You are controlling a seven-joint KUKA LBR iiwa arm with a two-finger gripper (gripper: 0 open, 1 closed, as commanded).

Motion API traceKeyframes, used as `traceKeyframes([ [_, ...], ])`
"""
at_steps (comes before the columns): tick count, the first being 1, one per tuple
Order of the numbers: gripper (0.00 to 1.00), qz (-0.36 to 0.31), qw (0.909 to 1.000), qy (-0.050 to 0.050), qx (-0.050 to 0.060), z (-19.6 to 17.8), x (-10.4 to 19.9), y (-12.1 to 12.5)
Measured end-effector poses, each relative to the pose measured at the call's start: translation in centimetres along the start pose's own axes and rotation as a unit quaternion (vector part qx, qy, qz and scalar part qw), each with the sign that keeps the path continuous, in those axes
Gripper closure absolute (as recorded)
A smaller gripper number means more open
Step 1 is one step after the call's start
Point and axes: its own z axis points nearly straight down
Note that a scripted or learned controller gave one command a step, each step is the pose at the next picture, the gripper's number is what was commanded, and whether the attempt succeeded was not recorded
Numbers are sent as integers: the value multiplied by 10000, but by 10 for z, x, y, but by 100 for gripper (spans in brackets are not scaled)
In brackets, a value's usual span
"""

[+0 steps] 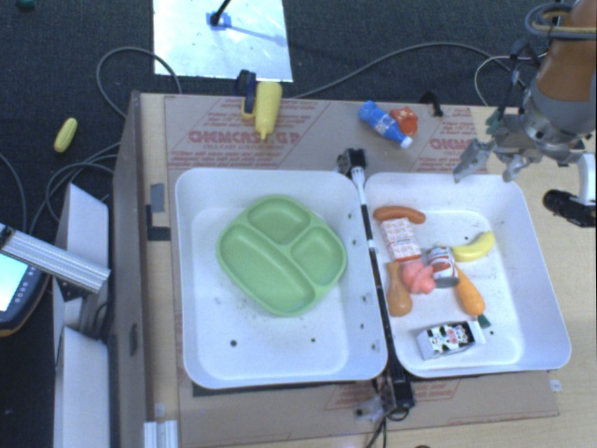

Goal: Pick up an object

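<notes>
Nearest me: cow-print carton point(451, 337), lettering unreadable, lying in right bin point(536, 278) among toy foods. Green divided plate point(282, 253) in left bin point(201, 250). My gripper point(492, 163) hovers spread, empty, above right bin's far corner.

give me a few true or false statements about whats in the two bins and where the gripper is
1. The green divided plate lies in the left bin. True.
2. The banana lies in the left bin. False: it lies in the right bin, near the far right side.
3. The gripper holds the milk carton. False: the carton lies in the right bin's near part, and the gripper hangs above that bin's far right corner with nothing between its fingers.
4. The hot dog lies at the far end of the right bin. True.
5. The blue bottle lies inside a bin. False: it lies on the cardboard beyond the bins.
</notes>
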Motion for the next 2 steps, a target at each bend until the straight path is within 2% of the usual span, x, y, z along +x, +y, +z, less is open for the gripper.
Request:
traceKeyframes([
  [1,0,10,10000,4,19,135,-25,-29],
  [2,0,6,10000,4,9,137,20,-76],
])
